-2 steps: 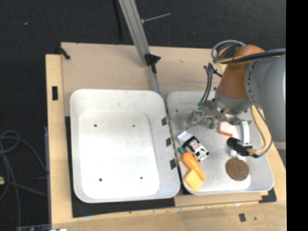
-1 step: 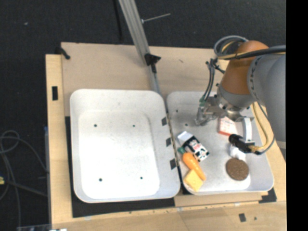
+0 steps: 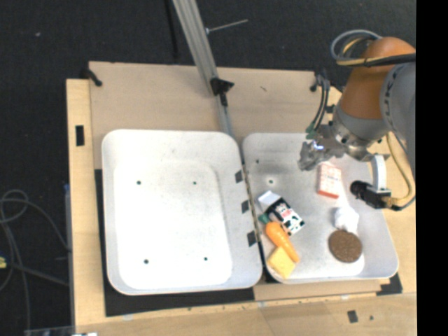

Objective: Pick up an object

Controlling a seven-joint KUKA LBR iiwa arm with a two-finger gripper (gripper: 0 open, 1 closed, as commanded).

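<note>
Gripper (image 3: 310,156) hangs over right bin (image 3: 280,152) near its far edge, just beside small red-white box (image 3: 328,180); finger state: cannot tell. Carrot (image 3: 279,236), yellow block (image 3: 281,262), brown disc (image 3: 345,246) along near edge.

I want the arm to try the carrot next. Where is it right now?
The carrot lies in the right bin, near its left wall toward the front, between the black-and-white box and the yellow block.

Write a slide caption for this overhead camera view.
Grey arm's gripper hovers over right white bin holding orange carrot and round brown disc.
</note>
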